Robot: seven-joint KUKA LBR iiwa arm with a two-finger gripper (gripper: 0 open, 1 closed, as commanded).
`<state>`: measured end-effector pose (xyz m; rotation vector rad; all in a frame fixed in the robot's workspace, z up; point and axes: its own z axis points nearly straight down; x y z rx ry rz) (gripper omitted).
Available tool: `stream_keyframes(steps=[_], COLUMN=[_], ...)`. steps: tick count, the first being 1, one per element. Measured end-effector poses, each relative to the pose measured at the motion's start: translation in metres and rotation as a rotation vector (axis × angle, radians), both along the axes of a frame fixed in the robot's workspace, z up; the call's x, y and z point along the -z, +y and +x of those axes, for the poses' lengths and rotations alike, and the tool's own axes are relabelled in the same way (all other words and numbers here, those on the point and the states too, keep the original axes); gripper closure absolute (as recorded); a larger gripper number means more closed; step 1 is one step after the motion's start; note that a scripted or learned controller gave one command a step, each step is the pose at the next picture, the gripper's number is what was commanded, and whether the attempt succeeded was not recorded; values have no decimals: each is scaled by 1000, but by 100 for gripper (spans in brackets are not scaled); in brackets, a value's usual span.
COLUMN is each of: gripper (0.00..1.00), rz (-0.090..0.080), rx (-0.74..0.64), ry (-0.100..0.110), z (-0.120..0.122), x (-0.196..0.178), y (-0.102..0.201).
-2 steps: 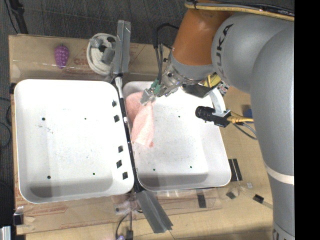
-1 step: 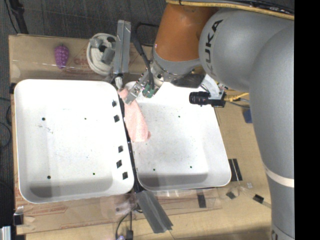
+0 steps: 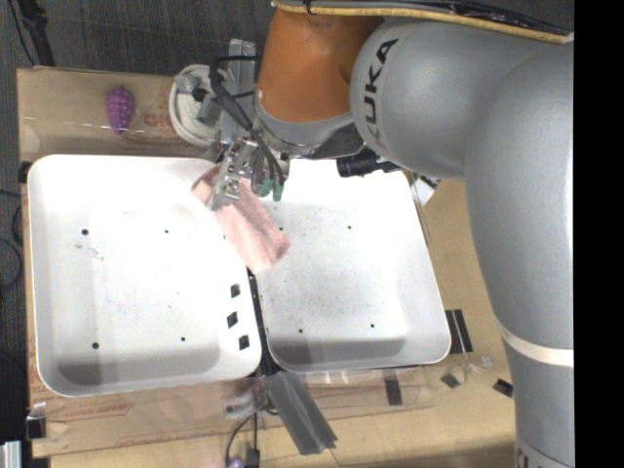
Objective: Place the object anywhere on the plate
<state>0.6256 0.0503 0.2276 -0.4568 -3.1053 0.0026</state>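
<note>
Hand [image 3: 246, 175] hangs over the bins' seam, seemingly clenched on cloth [image 3: 252, 225], whose long axis slants down-right.

One marking legible — "KUKA" in dark capitals on the arm's grey housing [image 3: 375, 86], at about one o'clock in the camera view, running vertically with the last letter partly turned out of sight. No other text, number or label can be read — bins and bench bear nothing legible.
</note>
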Motion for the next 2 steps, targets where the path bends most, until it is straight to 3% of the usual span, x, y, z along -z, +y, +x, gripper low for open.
stream_keyframes(steps=[1,2], gripper=[100,0], rz=[1,1], rx=[-296,-296], ry=[-6,-7], z=[14,15], x=[-5,-5], y=[49,49])
